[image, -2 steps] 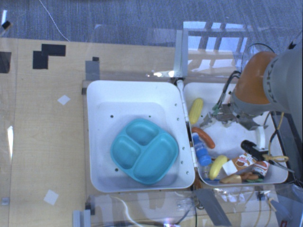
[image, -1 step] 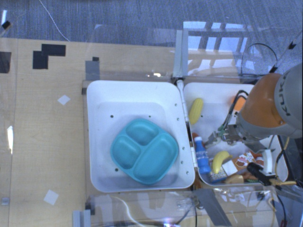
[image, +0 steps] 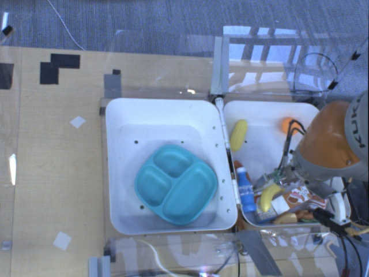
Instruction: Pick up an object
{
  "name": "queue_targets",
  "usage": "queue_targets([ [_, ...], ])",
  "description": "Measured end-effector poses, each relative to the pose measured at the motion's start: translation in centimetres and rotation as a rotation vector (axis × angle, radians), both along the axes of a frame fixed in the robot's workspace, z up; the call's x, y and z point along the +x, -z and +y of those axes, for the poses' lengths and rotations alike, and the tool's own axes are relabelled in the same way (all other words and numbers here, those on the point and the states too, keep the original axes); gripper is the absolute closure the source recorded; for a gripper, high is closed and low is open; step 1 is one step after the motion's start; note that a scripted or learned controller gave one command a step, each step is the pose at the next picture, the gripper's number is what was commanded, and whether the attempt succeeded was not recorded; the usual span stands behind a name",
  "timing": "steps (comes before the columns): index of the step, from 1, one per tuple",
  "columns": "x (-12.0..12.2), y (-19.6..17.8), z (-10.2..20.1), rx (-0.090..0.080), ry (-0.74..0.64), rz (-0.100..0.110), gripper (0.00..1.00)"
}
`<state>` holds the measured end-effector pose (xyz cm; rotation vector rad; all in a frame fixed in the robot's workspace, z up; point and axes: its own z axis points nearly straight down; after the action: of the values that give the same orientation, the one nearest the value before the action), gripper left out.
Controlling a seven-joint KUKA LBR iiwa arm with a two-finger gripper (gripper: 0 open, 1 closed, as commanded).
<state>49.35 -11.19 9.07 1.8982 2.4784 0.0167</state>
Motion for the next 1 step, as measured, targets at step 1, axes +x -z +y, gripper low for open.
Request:
queue_targets([
  [1, 0.3, -1.22, 0.04, -0.001, 0.0, -0.008, 1.0],
])
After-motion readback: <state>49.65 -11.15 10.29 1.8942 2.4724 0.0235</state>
